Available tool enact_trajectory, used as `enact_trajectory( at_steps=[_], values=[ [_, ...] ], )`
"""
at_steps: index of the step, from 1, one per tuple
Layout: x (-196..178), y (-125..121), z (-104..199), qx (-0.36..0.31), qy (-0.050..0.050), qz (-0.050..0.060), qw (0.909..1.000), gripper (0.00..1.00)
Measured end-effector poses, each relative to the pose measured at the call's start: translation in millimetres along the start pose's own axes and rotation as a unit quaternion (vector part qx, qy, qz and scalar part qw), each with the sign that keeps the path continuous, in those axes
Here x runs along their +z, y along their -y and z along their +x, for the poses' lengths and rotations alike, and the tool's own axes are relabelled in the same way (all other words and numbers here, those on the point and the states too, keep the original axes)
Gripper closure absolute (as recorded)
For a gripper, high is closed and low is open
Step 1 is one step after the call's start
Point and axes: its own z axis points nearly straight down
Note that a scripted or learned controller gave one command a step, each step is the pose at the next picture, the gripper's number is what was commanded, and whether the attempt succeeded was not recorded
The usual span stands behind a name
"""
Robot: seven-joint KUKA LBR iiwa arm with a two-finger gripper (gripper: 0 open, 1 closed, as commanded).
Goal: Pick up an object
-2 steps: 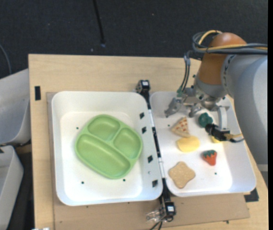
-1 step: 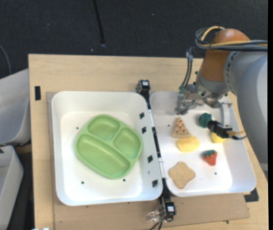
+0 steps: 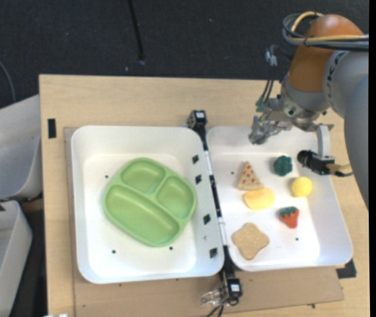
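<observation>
Starting at the bottom of the frame: the right bin (image 3: 326,243) has a tan slice of toy bread (image 3: 250,240) sitting nearest the lower edge, close to the divider between the two bins. Just above and to the right of it there's a little strawberry (image 3: 289,216), red with a green top. Left of that is a yellow blob, maybe a cheese or banana piece (image 3: 259,198), can't really tell which. Up a bit more, a pizza slice (image 3: 247,176) sits just above the yellow blob, and a yellow ball-ish lemon (image 3: 301,187) is over toward the right wall. A dark green lump (image 3: 282,165), broccoli maybe, is just above-left of the lemon.

Left bin (image 3: 88,256) holds a green divided plate (image 3: 149,201) lying flat in the middle, three compartments.

Furthest back, upper right of the frame, the gripper (image 3: 262,133) hangs over the top edge of the right bin, apart from all the toys, with nothing between its fingers. Whether the claw is spread or pressed together I honestly can't tell, too small and blurry. The orange band (image 3: 316,58) and grey arm sit behind it.
</observation>
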Motion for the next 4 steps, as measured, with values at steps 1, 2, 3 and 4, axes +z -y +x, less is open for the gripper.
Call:
enact_trajectory(
  at_steps=[1,2,3,4],
  values=[
    [-54.4,-2.5,-11.2,0.003,0.0,0.0,1.0,1.0],
    [-111.3,-12.5,-7.1,0.0,0.0,0.0,1.0,1.0],
    [-112.6,-8.2,50.6,-0.002,-0.001,0.003,1.0,1.0],
    [-93.4,-5.6,98.8,-0.002,0.0,0.004,1.0,1.0]
  ],
)
